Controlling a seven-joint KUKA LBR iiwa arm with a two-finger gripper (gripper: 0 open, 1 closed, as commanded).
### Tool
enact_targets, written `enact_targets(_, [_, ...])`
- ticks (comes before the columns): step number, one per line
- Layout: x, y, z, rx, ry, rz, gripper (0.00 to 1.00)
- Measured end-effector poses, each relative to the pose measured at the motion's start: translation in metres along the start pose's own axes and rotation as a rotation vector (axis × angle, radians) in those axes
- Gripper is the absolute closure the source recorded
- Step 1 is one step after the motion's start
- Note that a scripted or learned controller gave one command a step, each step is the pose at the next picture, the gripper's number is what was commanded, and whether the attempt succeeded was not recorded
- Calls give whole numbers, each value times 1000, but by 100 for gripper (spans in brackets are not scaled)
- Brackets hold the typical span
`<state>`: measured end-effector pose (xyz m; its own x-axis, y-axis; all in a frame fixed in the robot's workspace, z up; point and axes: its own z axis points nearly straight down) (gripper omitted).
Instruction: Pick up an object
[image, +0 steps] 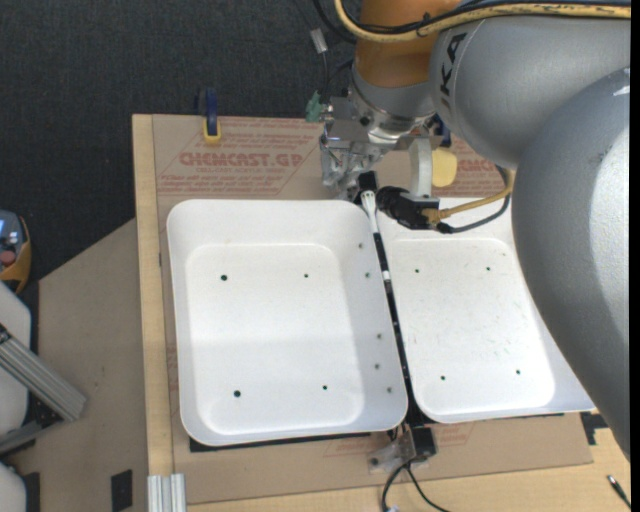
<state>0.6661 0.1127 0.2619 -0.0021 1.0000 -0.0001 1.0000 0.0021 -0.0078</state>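
**Clerk:** Item one, gripper. Position?

**Checker:** Twelve o'clock of the bench, over the far end of the seam where the left bin meets the right bin. Low, close to the rims. Grip state: cannot tell, the metalwork is too cluttered to read.

**Clerk:** Item two, the object to be picked.

**Checker:** Only candidate: a pale yellow piece at the gripper's three o'clock, just beyond the right bin's far rim. Loose thing or part of the rig: cannot tell.

**Clerk:** Handling, if loose?

**Checker:** Judged small, light and rigid, with a smooth, possibly slippery face. Take it across its narrow sides, near the middle. Nothing is seen held.

**Clerk:** Item three, neighbours.

**Checker:** A black fitting with a cable, between the gripper and the yellow piece, touching the right bin's far rim. Risk: a snag on any sideways approach.

**Clerk:** Item four, sundries.

**Checker:** Brown board under both bins; a blue and yellow clamp on its edge at eleven o'clock. Grey arm entering from two o'clock.
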Motion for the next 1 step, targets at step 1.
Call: enact_targets(1, [-57,1,-61,-17,-2,7,100])
